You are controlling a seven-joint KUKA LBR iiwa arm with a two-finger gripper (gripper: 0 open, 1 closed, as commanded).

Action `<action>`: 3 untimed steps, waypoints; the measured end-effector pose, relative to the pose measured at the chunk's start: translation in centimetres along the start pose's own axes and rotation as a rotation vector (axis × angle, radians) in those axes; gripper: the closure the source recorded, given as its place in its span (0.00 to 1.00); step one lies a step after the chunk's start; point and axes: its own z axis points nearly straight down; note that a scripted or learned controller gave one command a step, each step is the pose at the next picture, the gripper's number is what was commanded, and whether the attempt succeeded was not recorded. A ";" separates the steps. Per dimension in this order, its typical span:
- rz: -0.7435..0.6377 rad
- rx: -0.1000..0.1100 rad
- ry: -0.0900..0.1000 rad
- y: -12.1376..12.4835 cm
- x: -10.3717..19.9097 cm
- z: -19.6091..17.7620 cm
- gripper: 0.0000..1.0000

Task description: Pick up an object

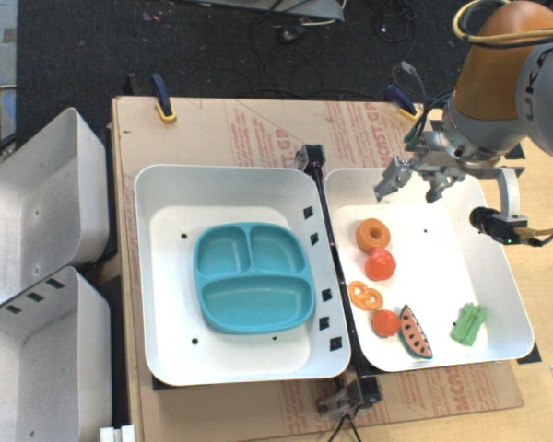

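My gripper hangs open over the back of the right bin, with nothing between its fingers. Below it and toward the front lie an orange ring, a red tomato, an orange pretzel-shaped piece and a second small red piece. A watermelon slice lies near the bin's front edge. A green piece rests at the front right. All of these sit apart from the gripper.
The left bin holds a teal divided plate. A black divider with clips runs between the two bins. Two spare white bins stand off the bench at left. Clamps hold the board's back edge.
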 end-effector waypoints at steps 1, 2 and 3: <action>-0.002 -0.012 -0.001 0.2 0.0 -0.7 0.00; -0.001 -0.007 -0.001 0.4 0.6 5.6 0.00; 0.000 -0.008 -0.001 0.0 1.1 10.1 0.00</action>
